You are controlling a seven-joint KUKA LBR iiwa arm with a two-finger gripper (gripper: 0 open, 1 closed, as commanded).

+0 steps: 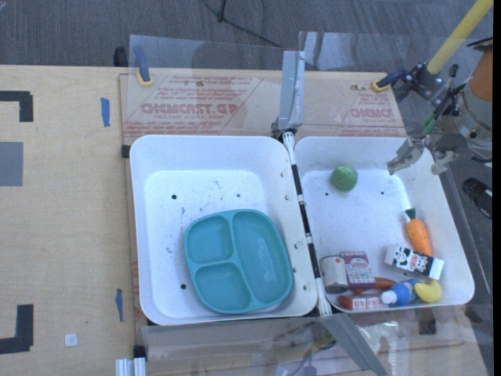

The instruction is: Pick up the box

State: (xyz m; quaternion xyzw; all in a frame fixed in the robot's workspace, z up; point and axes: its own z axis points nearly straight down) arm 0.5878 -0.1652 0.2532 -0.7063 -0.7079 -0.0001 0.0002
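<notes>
Arm enters from the right and sits high over the far right corner of the right bin point(462, 233). Gripper point(421, 159) hangs above the bin's far right rim; two fingers are visible, spread apart, with nothing between them. Tool state: wide, holding nothing.

Right bin contents, all crowded toward the near edge: the box point(359, 269), red and white, lying flat near the bin's near left corner. A can point(333, 272) on its side touches the box's left edge. A red packet point(362, 302) lies just in front of the box, beside a blue bottle point(399, 294) and a yellow toy point(428, 291). A black-and-white carton point(413, 262) lies to the right, apart from the box. A carrot point(419, 236) rests by the right wall. A green ball point(343, 178) sits alone at the far end, nearest the gripper.

Left bin point(149, 210) holds a teal tray point(237, 261) with three compartments.

Judgement: approach not yet begun in earnest; gripper and box are well apart, at opposite corners of the bin. The spread fingers suit a descent onto the box, probably across its short side. The clutter likely gathered at the near edge because the bin floor slopes or items slid there; cannot confirm.

Risk: the can against the box's left edge leaves little room for a finger on that side. The packet in front crowds the near side too. A grasp across the far and near edges, or from the right, looks less obstructed. The carton could also be mistaken for the target.
</notes>
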